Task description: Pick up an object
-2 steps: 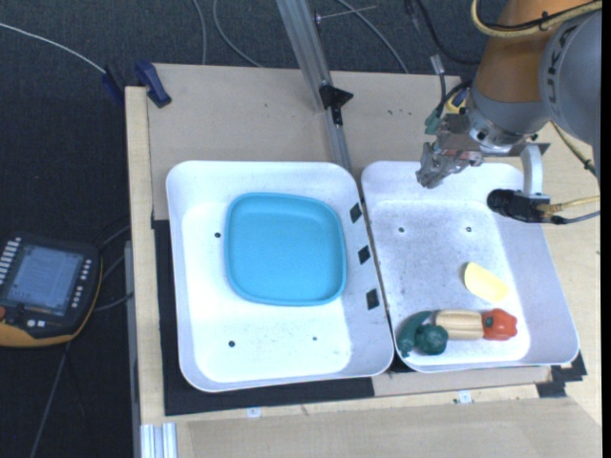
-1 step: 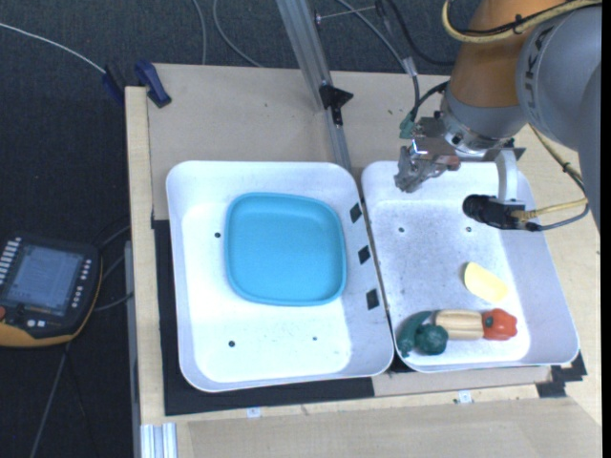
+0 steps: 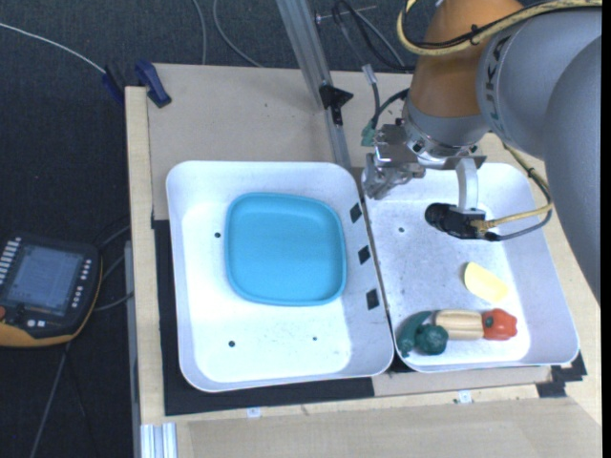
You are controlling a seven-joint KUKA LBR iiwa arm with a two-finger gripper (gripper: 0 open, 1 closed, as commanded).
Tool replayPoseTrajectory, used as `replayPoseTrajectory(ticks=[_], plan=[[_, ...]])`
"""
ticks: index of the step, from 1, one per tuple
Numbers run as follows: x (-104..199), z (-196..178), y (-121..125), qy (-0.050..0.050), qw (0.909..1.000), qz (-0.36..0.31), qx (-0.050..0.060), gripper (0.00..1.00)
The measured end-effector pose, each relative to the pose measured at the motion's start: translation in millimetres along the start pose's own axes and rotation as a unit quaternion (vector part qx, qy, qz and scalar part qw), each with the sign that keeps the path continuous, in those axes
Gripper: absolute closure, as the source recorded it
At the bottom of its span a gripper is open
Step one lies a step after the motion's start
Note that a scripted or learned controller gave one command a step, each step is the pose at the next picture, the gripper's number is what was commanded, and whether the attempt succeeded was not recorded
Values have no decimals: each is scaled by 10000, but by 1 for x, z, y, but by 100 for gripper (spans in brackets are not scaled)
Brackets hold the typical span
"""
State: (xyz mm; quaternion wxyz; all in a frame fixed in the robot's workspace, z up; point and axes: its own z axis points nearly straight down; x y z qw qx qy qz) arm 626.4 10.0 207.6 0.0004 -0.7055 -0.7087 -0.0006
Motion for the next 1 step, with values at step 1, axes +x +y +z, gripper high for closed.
replayPoseTrajectory(ticks=[1], plan=[[50,2,-13,1,10000,2,2,100]])
